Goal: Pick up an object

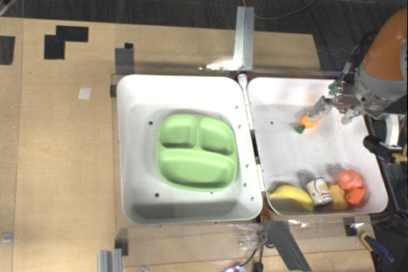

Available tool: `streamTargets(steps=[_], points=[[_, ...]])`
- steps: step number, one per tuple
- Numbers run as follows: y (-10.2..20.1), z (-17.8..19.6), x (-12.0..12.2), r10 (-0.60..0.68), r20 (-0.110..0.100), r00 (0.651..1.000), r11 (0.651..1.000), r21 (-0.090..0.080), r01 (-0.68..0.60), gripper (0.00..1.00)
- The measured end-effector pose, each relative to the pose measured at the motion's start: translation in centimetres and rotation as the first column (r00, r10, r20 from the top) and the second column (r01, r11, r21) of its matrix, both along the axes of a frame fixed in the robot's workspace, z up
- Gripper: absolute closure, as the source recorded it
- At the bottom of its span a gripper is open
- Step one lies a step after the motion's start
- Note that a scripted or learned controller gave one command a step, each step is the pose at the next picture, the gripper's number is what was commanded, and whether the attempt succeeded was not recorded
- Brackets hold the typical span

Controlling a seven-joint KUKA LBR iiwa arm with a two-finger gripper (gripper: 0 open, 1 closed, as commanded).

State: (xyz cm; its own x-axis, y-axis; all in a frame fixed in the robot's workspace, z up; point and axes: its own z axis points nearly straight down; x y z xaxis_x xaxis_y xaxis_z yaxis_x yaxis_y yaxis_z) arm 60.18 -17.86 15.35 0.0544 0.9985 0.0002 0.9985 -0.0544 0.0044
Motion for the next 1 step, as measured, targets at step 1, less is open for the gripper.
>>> streamTargets(steps=[1], points=[[1.75, -6.54, 2.26, 0.046, 0.005, 0.999, 0.999, -0.002, -0.046, 0.00]])
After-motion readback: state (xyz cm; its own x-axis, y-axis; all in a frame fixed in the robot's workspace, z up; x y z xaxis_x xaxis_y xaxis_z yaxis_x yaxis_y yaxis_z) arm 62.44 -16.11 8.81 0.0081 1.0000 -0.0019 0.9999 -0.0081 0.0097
